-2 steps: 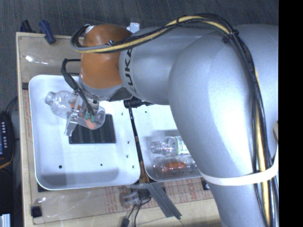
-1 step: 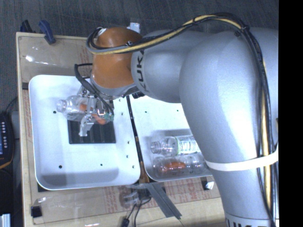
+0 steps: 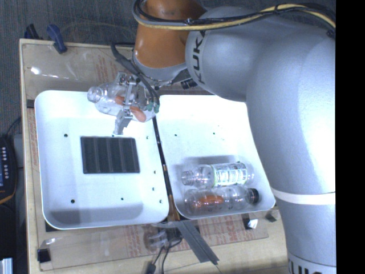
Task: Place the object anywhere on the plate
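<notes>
A dark ribbed rectangular plate [image 3: 110, 154] lies flat in the middle of the left bin [image 3: 48, 153]. My gripper [image 3: 129, 104] hangs over the far right part of that bin, beyond the plate's far edge. It is shut on a clear plastic bottle [image 3: 101, 97] that sticks out to its left, lying roughly level in the air. An orange part shows by the fingers at the bottle's neck end. The bottle is clear of the plate and not touching it.
The right bin [image 3: 205, 124] holds two clear bottles at its near end, one with a white label [image 3: 219, 174] and one with orange inside [image 3: 219, 198]. A blue clamp [image 3: 57, 37] sits at the bench's far left corner. The arm's bulk covers the right side.
</notes>
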`<state>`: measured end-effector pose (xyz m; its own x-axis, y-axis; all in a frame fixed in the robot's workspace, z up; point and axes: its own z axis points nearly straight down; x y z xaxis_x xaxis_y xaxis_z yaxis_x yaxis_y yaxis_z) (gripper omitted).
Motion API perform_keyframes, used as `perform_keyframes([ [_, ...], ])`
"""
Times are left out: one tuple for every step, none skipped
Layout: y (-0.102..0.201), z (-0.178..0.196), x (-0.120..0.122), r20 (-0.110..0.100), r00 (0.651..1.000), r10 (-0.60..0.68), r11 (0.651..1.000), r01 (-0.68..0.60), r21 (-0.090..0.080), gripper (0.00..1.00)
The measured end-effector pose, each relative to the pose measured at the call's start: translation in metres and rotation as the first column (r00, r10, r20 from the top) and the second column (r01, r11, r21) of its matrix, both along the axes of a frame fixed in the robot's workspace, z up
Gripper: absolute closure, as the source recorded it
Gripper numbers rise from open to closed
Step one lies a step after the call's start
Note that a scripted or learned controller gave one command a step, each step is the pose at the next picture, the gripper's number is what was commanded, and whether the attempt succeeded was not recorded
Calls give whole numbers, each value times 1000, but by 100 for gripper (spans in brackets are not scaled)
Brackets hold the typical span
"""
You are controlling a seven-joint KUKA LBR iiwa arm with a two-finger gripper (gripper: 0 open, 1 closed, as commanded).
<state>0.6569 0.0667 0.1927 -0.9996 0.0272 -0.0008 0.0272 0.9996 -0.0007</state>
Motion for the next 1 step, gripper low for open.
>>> perform_keyframes([
  [52, -31, -43, -5, 964, 266, 964, -266, 1, 0],
])
